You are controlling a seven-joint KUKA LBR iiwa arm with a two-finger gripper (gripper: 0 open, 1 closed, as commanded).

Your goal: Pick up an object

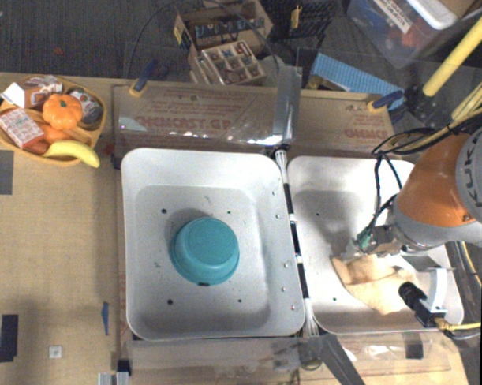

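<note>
**Arm reaches into right bin over pale wooden piece**

At far left, a shallow basket of toy food (22,137) with a small orange pumpkin (62,110) and a yellow banana (73,151) sits on the tan bench, well apart from the work. The left white plastic bin (147,176) holds an upturned teal round bowl (206,250) near its middle, untouched. In the right white plastic bin (320,183), a flat, pale tan wooden block (372,283) lies toward the near right corner. The grey arm with its orange band (438,195) comes in from the right, its two-finger gripper (367,243) low at the block's upper left edge. Whether the claw is spread or closed cannot be told; the wrist hides the tips. The likely risk: the block lies flat and broad, so a closing claw placed at its edge may slide off or push it against the bin wall and come up with nothing.
</note>
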